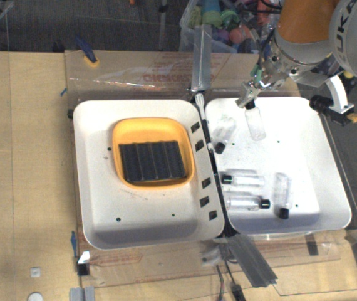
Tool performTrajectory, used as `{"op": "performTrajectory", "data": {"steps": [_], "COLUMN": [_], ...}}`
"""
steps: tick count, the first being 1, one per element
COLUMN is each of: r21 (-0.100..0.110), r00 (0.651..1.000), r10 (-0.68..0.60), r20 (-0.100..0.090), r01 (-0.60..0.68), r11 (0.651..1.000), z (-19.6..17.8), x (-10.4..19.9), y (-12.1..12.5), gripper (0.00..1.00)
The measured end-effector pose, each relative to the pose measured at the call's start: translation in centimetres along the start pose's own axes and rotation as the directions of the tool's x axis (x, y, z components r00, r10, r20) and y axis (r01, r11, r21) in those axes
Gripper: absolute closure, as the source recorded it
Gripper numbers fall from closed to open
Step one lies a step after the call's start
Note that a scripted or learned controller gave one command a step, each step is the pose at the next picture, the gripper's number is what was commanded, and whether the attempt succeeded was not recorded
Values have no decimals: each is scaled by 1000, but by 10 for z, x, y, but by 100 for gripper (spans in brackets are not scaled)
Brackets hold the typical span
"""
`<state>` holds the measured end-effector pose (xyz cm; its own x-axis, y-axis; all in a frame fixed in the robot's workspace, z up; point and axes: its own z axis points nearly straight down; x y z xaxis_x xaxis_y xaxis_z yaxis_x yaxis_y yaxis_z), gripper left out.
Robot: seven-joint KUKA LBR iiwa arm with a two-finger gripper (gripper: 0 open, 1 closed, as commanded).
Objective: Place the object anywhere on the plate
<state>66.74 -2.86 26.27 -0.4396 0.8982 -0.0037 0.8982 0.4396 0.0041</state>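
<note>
**Claw holds a little bottle over the right bin**

Over the back edge of the right bin (329, 168), the claw (248, 101) hangs from the grey and orange arm (310, 11). A small clear bottle (254, 119) with a black cap is pinched between its fingers. The bottle hangs down with its cap at the top.

On the floor of the left bin (91, 168) sits the yellow plate (152, 150), with a dark ribbed pad (152, 162) on it. Five more clear bottles lie in the right bin: two near its left edge, the others near the front.
</note>
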Motion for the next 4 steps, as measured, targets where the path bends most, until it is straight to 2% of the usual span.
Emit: {"op": "performTrajectory", "data": {"steps": [1, 2, 3, 4], "r21": [0, -2, -2, -1], "r00": [998, 943, 915, 900], "r10": [-66, -332, -402, -435], "r20": [0, 0, 1, 1], "r01": [66, 332, 402, 435], "r11": [998, 943, 915, 900], "z": [-21, -22, -50, -110], "x": [-15, -40, -59, -106], "y": [-7, -19, -34, -66], "gripper": [100, 100, 100, 100]}}
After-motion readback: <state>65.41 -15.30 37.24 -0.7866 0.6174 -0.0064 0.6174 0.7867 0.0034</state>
